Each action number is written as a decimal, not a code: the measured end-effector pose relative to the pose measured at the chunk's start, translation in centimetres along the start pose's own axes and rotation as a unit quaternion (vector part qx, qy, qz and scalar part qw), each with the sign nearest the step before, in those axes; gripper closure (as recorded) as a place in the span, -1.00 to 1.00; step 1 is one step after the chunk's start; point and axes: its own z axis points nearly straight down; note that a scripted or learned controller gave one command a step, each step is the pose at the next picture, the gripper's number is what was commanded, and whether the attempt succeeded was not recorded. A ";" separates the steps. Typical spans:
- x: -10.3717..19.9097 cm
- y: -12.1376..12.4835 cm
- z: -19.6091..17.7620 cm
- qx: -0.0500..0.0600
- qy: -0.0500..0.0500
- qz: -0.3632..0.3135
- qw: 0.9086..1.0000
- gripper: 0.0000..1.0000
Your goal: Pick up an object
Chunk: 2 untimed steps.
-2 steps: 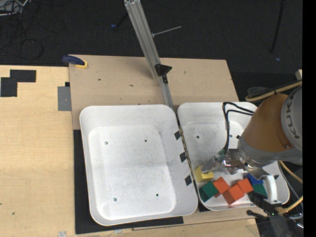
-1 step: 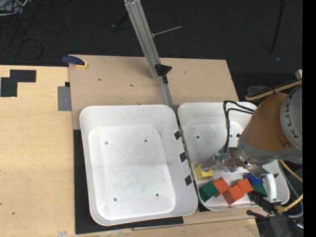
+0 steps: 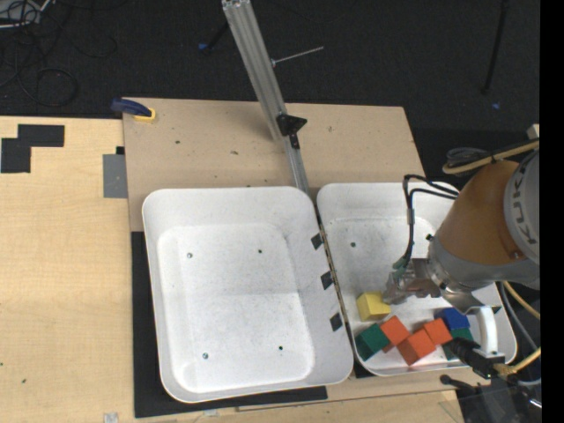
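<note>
While claw [image 3: 401, 285] hovers, yellow block [image 3: 372, 306] beside — blocks crowding

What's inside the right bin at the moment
The right bin holds a yellow block, green block, two orange blocks and a blue block. The arm covers the bin's right part.

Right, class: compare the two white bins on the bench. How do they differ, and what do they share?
The left bin looks wider than the right bin. The left bin's floor shows just small dark dots, while the right bin holds coloured blocks, among them a yellow block and a green block. The gripper is down inside the right bin, not the left bin. Both are shallow, white, round-cornered and sit side by side.
</note>
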 end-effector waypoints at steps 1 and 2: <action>0.4 -0.1 -4.3 0.009 -0.001 -0.004 1.000 1.00; 1.2 0.7 -9.6 0.007 -0.001 -0.005 1.000 1.00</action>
